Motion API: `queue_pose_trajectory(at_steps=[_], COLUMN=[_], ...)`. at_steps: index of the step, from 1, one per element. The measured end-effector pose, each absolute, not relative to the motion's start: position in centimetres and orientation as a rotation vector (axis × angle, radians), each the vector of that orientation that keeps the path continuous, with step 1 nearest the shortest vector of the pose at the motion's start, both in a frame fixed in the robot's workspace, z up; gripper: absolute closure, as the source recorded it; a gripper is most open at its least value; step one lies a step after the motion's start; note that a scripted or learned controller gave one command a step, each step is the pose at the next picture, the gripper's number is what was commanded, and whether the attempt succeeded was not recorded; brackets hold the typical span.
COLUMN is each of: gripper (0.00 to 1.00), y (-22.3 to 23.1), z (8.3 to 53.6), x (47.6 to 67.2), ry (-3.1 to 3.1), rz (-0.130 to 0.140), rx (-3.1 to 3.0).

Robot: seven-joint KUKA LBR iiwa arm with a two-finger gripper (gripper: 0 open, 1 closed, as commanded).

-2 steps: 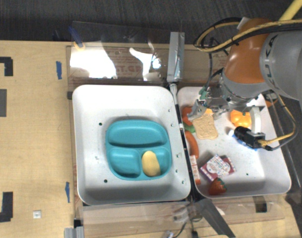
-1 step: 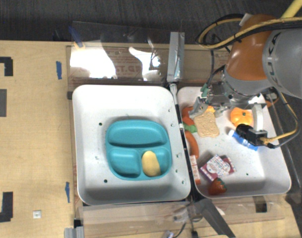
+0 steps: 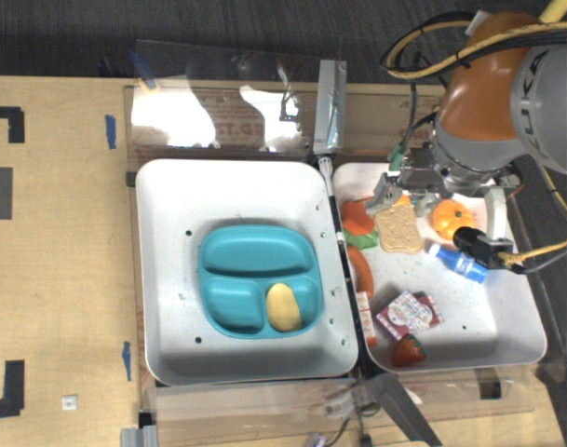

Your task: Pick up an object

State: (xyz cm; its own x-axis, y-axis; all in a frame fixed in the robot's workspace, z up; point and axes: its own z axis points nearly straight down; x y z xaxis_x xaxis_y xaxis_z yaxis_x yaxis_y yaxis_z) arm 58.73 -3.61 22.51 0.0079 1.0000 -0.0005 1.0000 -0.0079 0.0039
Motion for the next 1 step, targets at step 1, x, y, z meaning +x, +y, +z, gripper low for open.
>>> queue_pose_trajectory(at_steps=[1], gripper=[1.00], y=[-2.00], z=[20.19], x=[62.02], ry=[2.321], rz=[0.000], rx=[2.116])
